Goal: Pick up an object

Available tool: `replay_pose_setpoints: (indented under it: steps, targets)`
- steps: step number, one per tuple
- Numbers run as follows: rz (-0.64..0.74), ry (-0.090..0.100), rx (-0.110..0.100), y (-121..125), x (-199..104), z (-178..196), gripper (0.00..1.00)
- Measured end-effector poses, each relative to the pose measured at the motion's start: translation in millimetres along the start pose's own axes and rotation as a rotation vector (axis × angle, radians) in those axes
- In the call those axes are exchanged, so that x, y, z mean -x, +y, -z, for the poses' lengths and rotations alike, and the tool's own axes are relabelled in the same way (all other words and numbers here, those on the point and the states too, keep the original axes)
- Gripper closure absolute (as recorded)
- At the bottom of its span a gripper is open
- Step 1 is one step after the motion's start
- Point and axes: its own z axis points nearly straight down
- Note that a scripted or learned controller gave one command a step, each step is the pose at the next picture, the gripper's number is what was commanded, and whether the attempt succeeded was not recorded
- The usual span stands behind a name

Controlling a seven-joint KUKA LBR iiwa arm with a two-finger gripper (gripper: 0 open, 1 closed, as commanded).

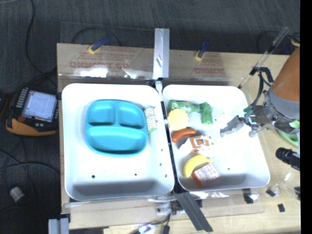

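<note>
Gripper [233, 125] over right bin [253, 172], carton [207, 172] label unreadable

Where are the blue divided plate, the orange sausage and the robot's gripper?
Blue divided plate [117, 126], camera view, on the ridge between its compartments.
Orange sausage [183, 134], camera view, on its middle.
Gripper [230, 127], camera view, at its fingertips.

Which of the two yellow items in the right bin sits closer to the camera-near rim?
The yellow piece beside the red-and-white packet; the other yellow one lies up by the green items.

A divided plate [117, 126] lay in the left bin [73, 179]; food items [190, 135] clustered along the right bin's [253, 160] left side.
</note>
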Motion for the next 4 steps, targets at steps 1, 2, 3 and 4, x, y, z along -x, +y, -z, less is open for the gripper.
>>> replay_pose_setpoints:
  steps: [1,2,3,4]
  targets:
    - [-0.036,-0.003,-0.001,107,-16,-107,0.0]
    - [-0.499,-0.001,0.013,123,-13,-146,0.0]
    - [-0.495,-0.008,0.01,123,-13,-139,1.0]
    - [-0.41,-0.003,0.008,116,-16,-29,1.0]
